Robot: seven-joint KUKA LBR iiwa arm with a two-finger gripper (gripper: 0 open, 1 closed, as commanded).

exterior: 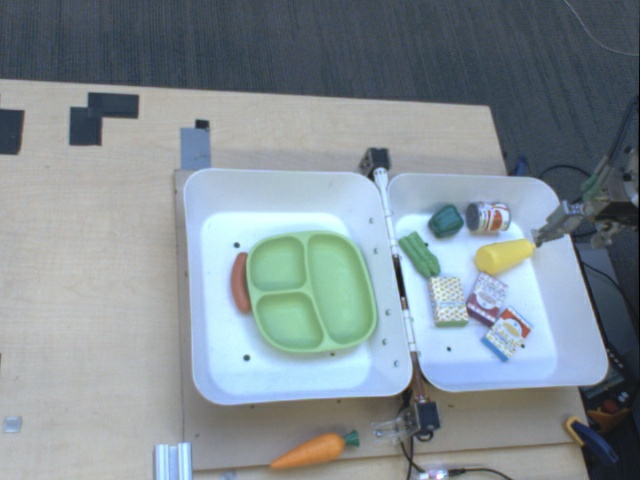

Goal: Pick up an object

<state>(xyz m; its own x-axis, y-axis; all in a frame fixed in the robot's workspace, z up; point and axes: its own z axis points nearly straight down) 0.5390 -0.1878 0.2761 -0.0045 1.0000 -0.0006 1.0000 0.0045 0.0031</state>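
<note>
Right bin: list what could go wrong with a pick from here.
1. The items are crowded: the patterned box, dark packet and small carton lie close together, so the fingers may catch two or nudge one aside.
2. The corn and can are rounded and may roll or slip out.
3. The gripper sits at the right bin's far rim, so descending there risks hitting the wall.

Both bins point(300, 190) white. Left bin: light green divided plate point(310, 293); red-brown sausage point(240, 282) just left of the plate. Right of the plate: dark green pepper point(446, 220), yellow corn point(503, 256), yellow-checked packet point(448, 300). Orange carrot point(312, 451) below the plate.
</note>
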